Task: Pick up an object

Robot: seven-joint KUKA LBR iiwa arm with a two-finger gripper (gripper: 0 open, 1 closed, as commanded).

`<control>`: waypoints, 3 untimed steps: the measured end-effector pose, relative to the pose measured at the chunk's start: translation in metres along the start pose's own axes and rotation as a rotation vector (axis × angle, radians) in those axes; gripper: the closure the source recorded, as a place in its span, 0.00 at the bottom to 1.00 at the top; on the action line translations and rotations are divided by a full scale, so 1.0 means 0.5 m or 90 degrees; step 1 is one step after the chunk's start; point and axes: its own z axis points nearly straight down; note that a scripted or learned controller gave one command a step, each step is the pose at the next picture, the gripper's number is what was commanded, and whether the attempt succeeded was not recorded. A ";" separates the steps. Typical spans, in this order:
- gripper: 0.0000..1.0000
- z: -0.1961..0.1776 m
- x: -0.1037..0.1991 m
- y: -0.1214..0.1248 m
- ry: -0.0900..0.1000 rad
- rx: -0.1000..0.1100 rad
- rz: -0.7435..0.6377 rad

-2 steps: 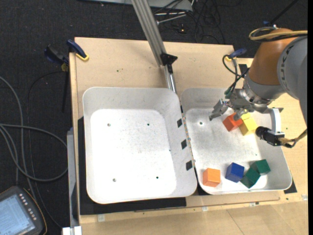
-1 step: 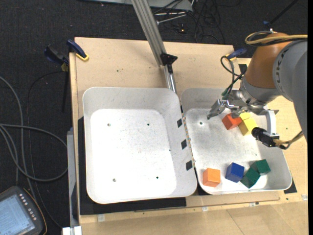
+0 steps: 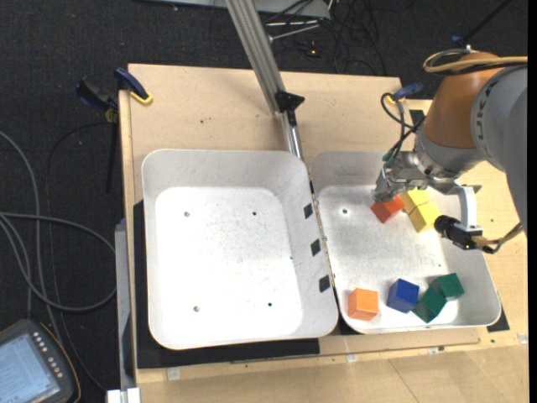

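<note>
Pincer (image 3: 393,185) upper right of frame, low over red block (image 3: 386,210); finger state impossible to tell. Looks light, rigid, smooth; best gripped across opposite flat faces.

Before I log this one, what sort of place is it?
Probably a robotics lab bench for grasping trials: two white bins on a wooden board, coloured blocks such as the blue one, loose cables on the floor.

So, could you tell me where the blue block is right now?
The blue block lies near the right bin's front edge, between the orange block and the dark green blocks.
</note>
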 end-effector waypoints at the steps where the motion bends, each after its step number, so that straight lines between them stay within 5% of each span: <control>1: 1.00 -0.088 -0.010 0.005 0.005 0.012 0.000; 3: 1.00 -0.284 -0.006 0.011 0.005 0.012 -0.002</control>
